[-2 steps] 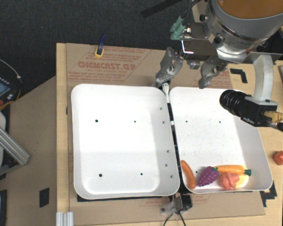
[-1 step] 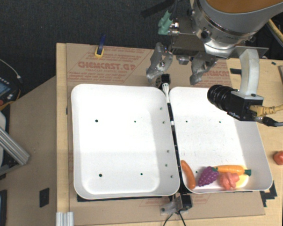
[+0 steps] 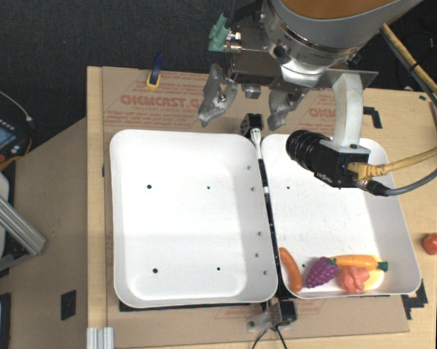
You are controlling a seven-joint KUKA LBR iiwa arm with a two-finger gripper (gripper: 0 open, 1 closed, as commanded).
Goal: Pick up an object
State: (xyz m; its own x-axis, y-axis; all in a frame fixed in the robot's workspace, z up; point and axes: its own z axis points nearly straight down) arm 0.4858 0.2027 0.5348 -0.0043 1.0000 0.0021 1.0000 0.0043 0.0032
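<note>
Camera view: the gripper (image 3: 245,106) is hanging above the far edge of the bench, over the far end of the seam between the two bins. Its two fingers (image 3: 215,98) are standing spread apart with nothing between them, so released. The grey arm with its orange band (image 3: 328,10) is coming in from the far right. A black cylindrical camera unit (image 3: 322,159) on a white bracket is sitting beside the gripper, over the far part of the right bin (image 3: 332,218), with a yellow cable (image 3: 414,163) running off to the right.

The left bin (image 3: 184,212) is lying on the cardboard-covered bench (image 3: 97,129). The toys are all clustering in the near corner of the right bin, well apart from the gripper: an orange sausage-like toy (image 3: 291,269) against the left wall, a bunch of purple grapes (image 3: 320,272) just beside it, a carrot (image 3: 358,261) with a green end further right, and a pink toy (image 3: 351,279) touching a yellow piece (image 3: 374,280) near the near wall.

A small red object (image 3: 431,244) is lying outside the bins at the right edge. A yellow-and-blue clip (image 3: 155,73) is sitting at the bench's far left edge.
</note>
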